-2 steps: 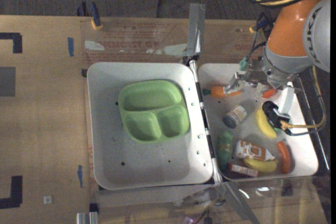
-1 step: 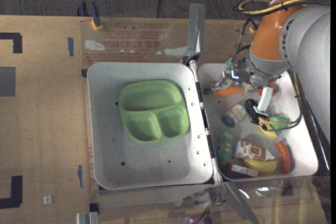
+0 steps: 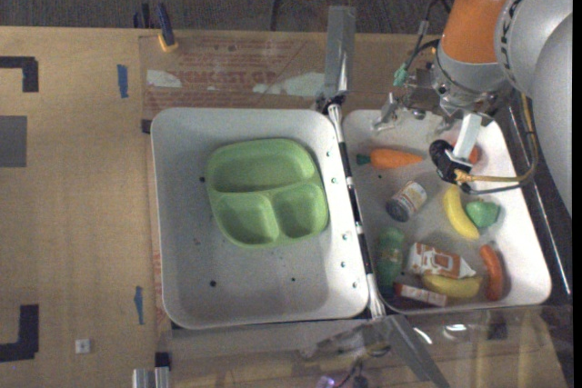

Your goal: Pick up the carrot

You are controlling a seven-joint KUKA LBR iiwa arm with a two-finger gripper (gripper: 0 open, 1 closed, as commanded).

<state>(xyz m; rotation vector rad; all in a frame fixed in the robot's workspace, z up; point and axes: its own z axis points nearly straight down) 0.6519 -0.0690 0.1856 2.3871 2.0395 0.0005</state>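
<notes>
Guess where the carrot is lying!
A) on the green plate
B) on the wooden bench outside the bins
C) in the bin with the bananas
C: the carrot lies on the floor of the bin that also holds a banana, while the green plate sits in the other bin with nothing on it.

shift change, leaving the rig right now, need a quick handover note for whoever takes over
Gripper: at the far edge of the right bin, just beyond the carrot; open or shut cannot be told.
Carrot: lying flat on the bin floor near the far left corner, apart from the can, not held.
Done: arm is close to the carrot.
Left: descend, grasp, lift the carrot.
</notes>
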